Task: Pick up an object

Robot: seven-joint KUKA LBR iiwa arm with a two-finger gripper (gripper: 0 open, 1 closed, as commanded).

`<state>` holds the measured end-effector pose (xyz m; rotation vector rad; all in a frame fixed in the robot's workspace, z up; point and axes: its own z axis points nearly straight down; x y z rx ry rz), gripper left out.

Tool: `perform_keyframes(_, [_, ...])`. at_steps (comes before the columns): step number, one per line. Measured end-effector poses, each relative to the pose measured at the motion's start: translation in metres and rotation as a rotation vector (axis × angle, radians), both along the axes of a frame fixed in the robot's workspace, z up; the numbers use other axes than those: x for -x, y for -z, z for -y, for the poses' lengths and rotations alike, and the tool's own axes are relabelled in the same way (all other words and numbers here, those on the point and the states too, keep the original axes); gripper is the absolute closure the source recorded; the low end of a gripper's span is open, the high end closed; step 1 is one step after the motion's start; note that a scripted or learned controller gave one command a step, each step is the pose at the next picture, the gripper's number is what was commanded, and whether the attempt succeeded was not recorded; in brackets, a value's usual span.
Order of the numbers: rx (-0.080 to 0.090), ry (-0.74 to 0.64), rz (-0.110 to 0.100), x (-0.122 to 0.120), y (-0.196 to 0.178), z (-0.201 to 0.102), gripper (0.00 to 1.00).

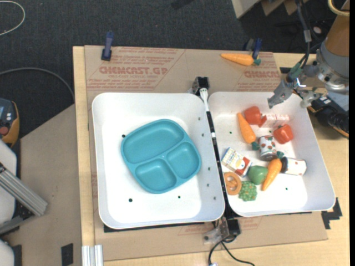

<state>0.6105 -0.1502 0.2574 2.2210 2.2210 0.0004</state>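
Tool [279, 97] poised over right bin's [316, 195] far edge, grip state perhaps open, unclear; glossy plastic toy food [260, 148] below.

I see a teal plate [161, 155] in a white bin [105, 165], orange carrots [246, 127], a red pepper [283, 133], green broccoli [248, 191], and a brown desk [83, 126] printed red.

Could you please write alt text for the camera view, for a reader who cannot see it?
The end effector hangs above the right bin, over a scatter of toy food including a carrot. The left bin holds a teal divided plate.
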Motion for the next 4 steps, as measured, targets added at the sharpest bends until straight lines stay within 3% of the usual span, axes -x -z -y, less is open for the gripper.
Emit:
perform_keyframes(1, [0.000,-0.004,0.001,-0.058,0.113,-0.007,0.00])
perform_keyframes(2, [-0.002,-0.001,-0.009,-0.054,0.177,-0.018,0.00])
perform_keyframes(3, [0.001,-0.001,0.002,-0.057,0.161,-0.017,1.00])
perform_keyframes(4, [-0.003,-0.010,0.012,-0.059,0.065,-0.112,1.00])
